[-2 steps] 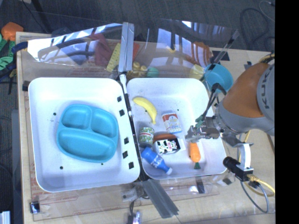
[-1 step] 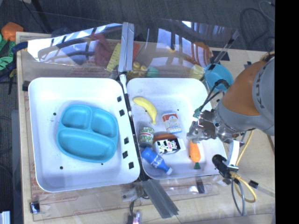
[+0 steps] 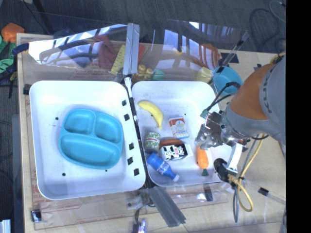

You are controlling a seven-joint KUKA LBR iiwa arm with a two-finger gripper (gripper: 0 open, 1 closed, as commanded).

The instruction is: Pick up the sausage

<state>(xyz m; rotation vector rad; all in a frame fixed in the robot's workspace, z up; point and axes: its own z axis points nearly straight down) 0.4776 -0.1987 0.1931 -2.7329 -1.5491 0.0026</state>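
The sausage is a short brown piece lying in the middle of the right bin. It is wedged between a green can on its left and a black-and-white patterned carton just in front, which hides its lower edge. My gripper hangs over the right side of the same bin, well to the right of the sausage. It sits directly above the top end of an orange carrot. Nothing is seen held in it.
The right bin also holds a yellow banana, a red-and-white carton and a blue bottle at the front. A blue divided tray lies in the left bin. Cables hang off the arm at the right.
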